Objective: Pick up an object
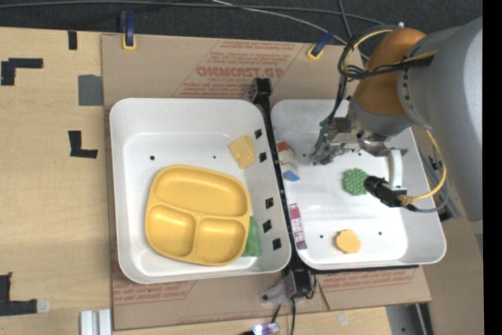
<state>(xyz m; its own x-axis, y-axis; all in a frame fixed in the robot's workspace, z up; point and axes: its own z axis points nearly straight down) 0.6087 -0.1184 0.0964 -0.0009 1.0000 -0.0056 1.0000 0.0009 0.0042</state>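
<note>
My gripper (323, 152) hangs low over the upper middle of the right bin (427, 247), below the orange wrist band. A green bumpy ball (355, 182) lies just right of and below it, apart from it. An orange round piece (347, 241) rests near the bin's front. A small blue piece (291, 176) and a white and red item (284, 155) lie by the bin's left wall, left of the gripper. Nothing shows between the fingers.
The left bin (125, 192) holds a yellow divided tray (198, 213), a pale yellow piece (242, 151) and a green item (252, 238) at the tray's right edge. A pink-labelled flat item (296, 223) lies along the right bin's left wall. Cables loop near the arm.
</note>
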